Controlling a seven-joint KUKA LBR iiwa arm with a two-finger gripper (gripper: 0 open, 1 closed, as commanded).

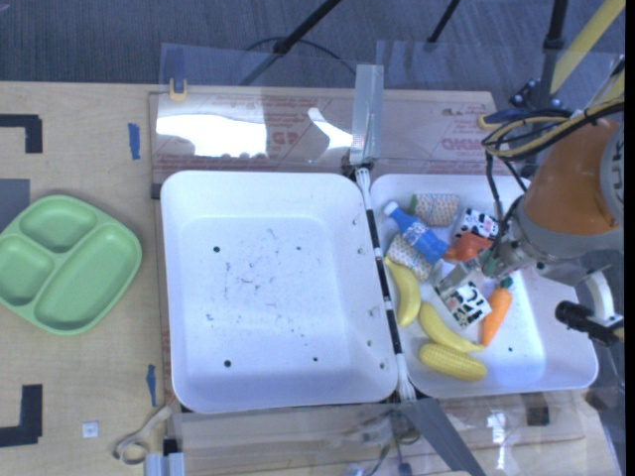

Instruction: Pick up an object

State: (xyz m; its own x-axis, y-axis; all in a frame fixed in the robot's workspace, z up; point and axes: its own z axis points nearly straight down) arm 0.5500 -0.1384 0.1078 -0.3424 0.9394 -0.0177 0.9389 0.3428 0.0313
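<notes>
Hovering low in the right bin (571,360), the pincer (493,263) seemingly touches the black-and-white toy (466,300); its grip can't be told.

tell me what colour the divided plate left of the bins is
Light green: the divided plate shows best in the camera view, lying on the wooden bench.

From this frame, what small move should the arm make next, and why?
Probably a short, straight descent. The gripper hovers over the right bin, amid the crowded toys: a carrot, a black-and-white block, two bananas. Nothing looks grasped yet.
</notes>
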